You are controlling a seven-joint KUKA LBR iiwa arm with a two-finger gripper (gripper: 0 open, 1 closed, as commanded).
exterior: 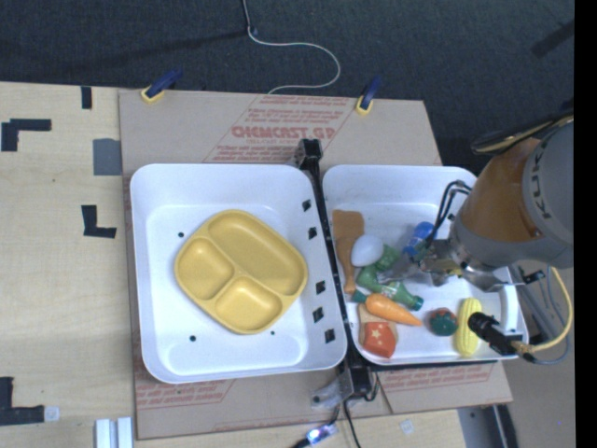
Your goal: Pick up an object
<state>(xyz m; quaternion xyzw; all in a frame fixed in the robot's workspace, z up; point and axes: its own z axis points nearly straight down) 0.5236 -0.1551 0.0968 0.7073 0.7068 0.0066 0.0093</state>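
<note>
Pale wooden tabletop [56, 278] under a sheet of printed cardboard [280, 129], bearing two shallow white bins side by side. Nearest the camera, along the front of the right bin [401, 180]: a red-and-orange piece [379, 339], a small dark green ball [442, 322] and a yellow corn cob [468, 326] close to the front right corner. Just behind, an orange carrot [393, 309] lying slantwise, touching a cluster of green pieces [390, 283]. Behind that, a white egg [367, 250], a flat brown piece [348, 227] against the left wall, and something blue [423, 236] by the wrist. In the left bin [149, 194], a yellow three-compartment plate [241, 270], well apart from the toys. Reaching in from the right, the grey arm [522, 208] with its orange band, gripper [420, 261] low over the green cluster; hard to tell whether fingers are spread or closed, too dark and crowded there. Nothing visibly gripped. Probably lowering for a grasp. Best to settle on one piece, straddle it squarely, avoid shoving neighbours, close firmly, then lift straight up.
</note>
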